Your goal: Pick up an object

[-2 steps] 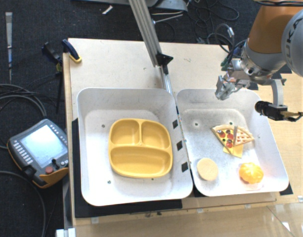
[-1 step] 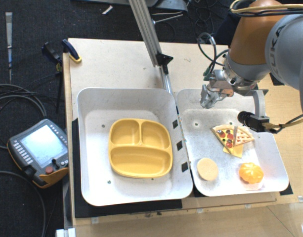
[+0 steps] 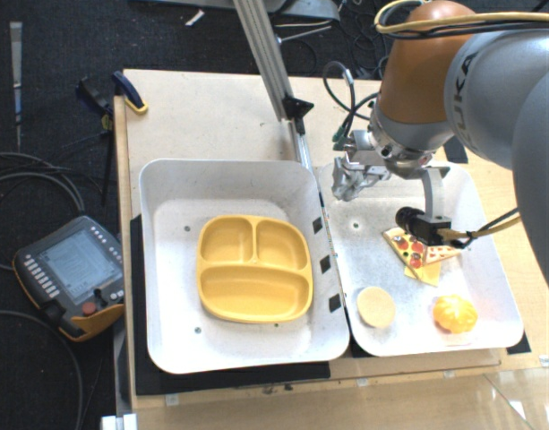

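From my station I see three candidates in the right bin (image 3: 489,240): a pizza slice toy (image 3: 420,253) near its middle, a pale round disc (image 3: 376,305) toward 7 o'clock, and a yellow-orange lumpy ball (image 3: 455,313) toward 5 o'clock. I judge all three light. The disc and slice lie flat and look thin and stiff, so they would need pinching across their edges; the ball looks easiest, offering rounded sides to close on, though it may roll. The claw (image 3: 350,184) hangs at the bin's 11 o'clock corner, well apart from all three and touching none that I can make out. Whether it is released or clenched I cannot tell. A yellow divided tray (image 3: 253,269) sits in the left bin (image 3: 167,195) on the worktop (image 3: 193,115).
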Action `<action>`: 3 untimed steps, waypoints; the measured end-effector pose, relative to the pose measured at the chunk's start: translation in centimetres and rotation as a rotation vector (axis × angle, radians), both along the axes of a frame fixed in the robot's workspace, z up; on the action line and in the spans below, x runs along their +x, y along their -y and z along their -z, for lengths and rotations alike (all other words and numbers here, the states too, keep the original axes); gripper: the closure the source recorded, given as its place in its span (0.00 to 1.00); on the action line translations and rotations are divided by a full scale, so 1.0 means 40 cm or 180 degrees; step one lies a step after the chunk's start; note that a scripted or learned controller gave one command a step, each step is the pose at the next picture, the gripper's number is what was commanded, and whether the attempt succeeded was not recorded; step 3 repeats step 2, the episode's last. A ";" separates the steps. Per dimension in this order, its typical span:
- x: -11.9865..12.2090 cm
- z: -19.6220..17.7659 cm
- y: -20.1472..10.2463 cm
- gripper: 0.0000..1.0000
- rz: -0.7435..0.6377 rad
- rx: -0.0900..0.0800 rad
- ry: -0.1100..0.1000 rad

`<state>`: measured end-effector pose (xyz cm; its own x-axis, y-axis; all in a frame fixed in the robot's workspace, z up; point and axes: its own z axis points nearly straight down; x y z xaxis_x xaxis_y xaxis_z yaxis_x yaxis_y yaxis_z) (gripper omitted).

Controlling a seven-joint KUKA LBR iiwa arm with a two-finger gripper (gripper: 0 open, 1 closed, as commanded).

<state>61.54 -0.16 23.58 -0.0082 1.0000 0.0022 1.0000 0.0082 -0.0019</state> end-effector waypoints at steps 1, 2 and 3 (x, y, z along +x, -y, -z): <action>-0.067 0.009 -0.113 1.00 0.0002 0.0000 -0.0004; -0.105 0.033 -0.245 1.00 0.0000 -0.0002 -0.0003; -0.105 0.033 -0.245 1.00 0.0000 -0.0002 -0.0003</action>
